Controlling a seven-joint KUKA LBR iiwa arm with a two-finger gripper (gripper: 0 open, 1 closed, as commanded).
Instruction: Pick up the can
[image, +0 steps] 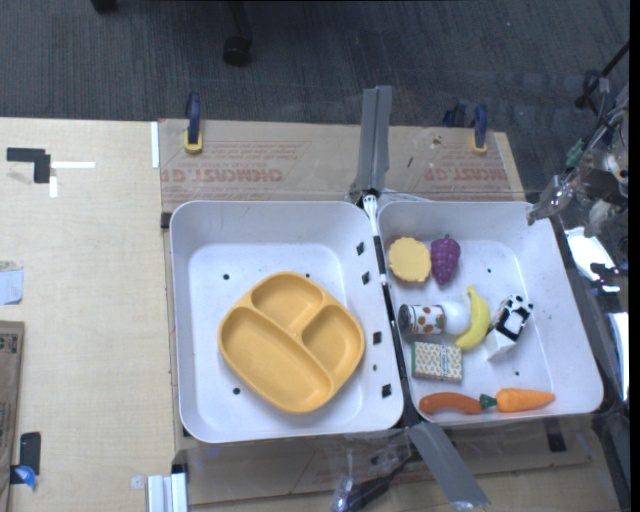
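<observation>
Lying on its side in the right bin (560, 300), the can (421, 319) — a short cylinder — touches a curved banana (476, 318); pincer (590, 190) state perhaps unreadable — cannot tell.

Arm (612, 165) is running off the frame edge. Gripper (563, 200) is blurring into the clutter, outline unresolved. Can (421, 319), well apart from the gripper toward the bench front: label print is showing too small to read. Just beside the can, a white item (453, 317) is lying partly hidden behind the banana (477, 318). Farthest from the gripper, a box (9, 375) is being cut off by the frame edge.
</observation>
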